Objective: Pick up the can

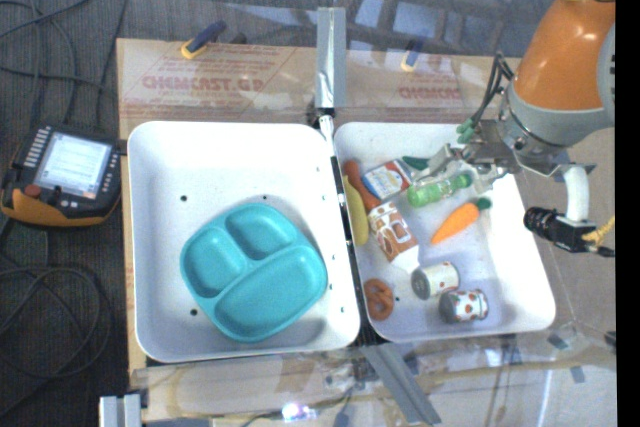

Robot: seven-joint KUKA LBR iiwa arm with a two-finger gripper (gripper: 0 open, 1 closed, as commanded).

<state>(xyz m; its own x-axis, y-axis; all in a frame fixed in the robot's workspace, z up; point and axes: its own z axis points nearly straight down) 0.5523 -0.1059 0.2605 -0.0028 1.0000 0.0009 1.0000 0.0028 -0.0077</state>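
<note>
The can (435, 278) lies on its side near the right bin's (538, 300) front edge, just beside a spotted tin (463, 305), so I worry about nudging either, while the gripper (462, 158) hovers well apart over the green bottle (438, 189), its opening something I cannot tell.

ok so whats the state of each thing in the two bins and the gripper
can: on its side, right bin, untouched
second can: lying near the bin's front corner
carrot: lying flat, slanted
green bottle: on its side, by the gripper
cartons: lying flat
teal divided plate: right way up, left bin
gripper: over the right bin's far side
</note>
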